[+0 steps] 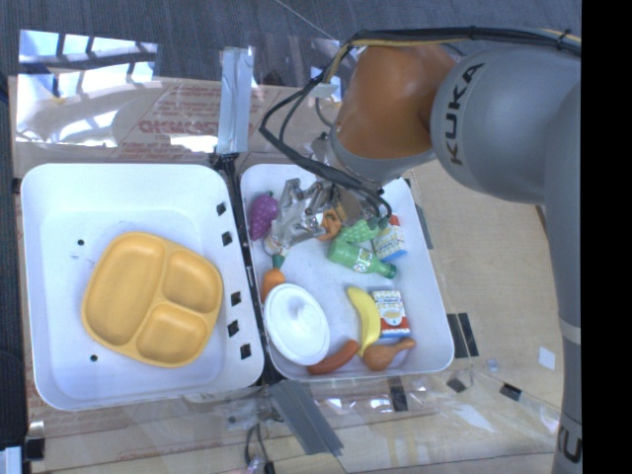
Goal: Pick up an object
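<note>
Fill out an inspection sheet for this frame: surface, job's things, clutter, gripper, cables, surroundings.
Surface: two white bins side by side, left bin and right bin.
Job's things: in the right bin, purple grapes, green bottle, banana, small carton, white bowl, sausage, carrot.
Clutter: yellow divided tray in the left bin.
Gripper: gripper low over the right bin's far end beside the grapes; finger state unclear.
Cables: black cables looped around the wrist.
Surroundings: cardboard behind the bins, dark carpet beyond.
</note>
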`<state>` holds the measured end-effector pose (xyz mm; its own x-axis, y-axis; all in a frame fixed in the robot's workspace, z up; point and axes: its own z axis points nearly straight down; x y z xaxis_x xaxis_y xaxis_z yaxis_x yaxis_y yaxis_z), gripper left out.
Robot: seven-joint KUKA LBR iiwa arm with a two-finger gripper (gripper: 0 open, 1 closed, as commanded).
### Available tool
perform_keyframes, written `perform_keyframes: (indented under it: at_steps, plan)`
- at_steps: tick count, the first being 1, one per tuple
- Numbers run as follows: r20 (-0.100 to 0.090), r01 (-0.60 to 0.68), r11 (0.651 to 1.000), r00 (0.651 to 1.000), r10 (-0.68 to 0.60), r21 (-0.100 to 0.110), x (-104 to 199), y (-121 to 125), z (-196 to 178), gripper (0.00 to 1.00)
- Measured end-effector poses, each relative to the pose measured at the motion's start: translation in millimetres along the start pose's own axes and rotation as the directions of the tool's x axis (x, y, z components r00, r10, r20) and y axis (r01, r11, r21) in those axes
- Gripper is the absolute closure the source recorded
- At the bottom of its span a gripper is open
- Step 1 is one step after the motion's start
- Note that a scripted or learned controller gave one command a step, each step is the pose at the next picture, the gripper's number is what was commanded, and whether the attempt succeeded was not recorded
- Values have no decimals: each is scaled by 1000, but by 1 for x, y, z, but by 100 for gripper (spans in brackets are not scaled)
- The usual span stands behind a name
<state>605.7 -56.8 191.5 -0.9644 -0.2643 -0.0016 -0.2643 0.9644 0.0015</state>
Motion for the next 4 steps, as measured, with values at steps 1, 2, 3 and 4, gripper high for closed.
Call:
perform_keyframes:
  at_steps: [1, 2, 3, 4]
  plan:
    - [5, -102, 995, 995, 102, 4, -43, -31, -79, 100]
    - [0, 221, 975, 975, -221, 4, -7, -110, -69, 100]
    - [-2, 336, 942, 942, -336, -1, 11, -57, -12, 100]
    - [1, 227, 974, 974, -227, 2, -22, -51, 2, 100]
